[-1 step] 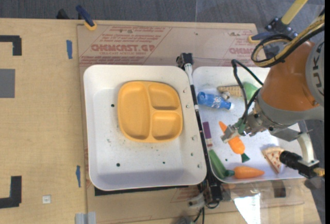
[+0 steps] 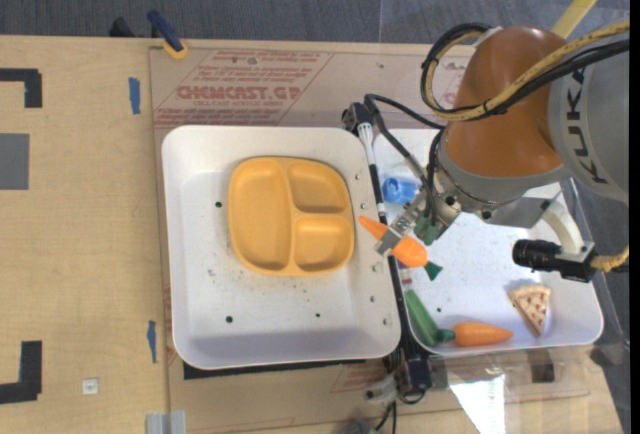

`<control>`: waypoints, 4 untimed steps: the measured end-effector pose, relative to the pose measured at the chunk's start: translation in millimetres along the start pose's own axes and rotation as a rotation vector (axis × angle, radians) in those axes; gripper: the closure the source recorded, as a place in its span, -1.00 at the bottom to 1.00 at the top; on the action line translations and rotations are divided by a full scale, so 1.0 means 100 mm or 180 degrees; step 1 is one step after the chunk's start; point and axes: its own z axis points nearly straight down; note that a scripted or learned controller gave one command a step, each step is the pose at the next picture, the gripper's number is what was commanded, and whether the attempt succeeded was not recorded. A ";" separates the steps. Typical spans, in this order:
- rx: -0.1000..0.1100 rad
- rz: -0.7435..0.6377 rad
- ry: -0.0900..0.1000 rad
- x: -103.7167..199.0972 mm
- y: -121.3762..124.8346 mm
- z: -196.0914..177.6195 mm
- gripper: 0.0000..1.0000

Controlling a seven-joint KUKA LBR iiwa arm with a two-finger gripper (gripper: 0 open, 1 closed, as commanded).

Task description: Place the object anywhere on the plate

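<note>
end effector: mine, metal two-finger tip at the divider between the two bins, just right of the yellow plate; fingers look pinched on the small orange toy carrot, its green leafy end poking out lower right, orange tip pointing toward the plate.
task object: that carrot, off the bin floor as far as I can judge, over the inner edge of the right white bin, not yet over the plate.
plate: yellow plastic three-compartment plate, middle of the left white bin, compartments bare.
why held this way: grip sits near mid-body of the carrot, so it hangs slanted; probably a carry pose for crossing the bin walls.
step, my read: transport, lifted and part way across toward the plate.
next needs: travel left until clear of the bin rims and over any compartment, then lower and let go; anywhere on the plate counts.
risk: slanted hold may slip; early release drops it on the rim or between the bins.
other stuff right of plate: second orange toy carrot with green top at the right bin's near edge; toy pizza slice near its far right corner; small blue object just above my end effector; type unclear.
desk: tan board desk under both bins.
</note>
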 end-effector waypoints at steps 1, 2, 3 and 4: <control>-0.0001 -0.0001 -0.0012 -0.01 0.00 -0.10 1.00; 0.0015 0.0594 0.0006 0.11 0.73 0.18 1.00; 0.0012 0.0601 0.0000 0.10 0.73 0.17 -1.00; -0.0002 0.0590 -0.0012 0.10 0.74 0.06 1.00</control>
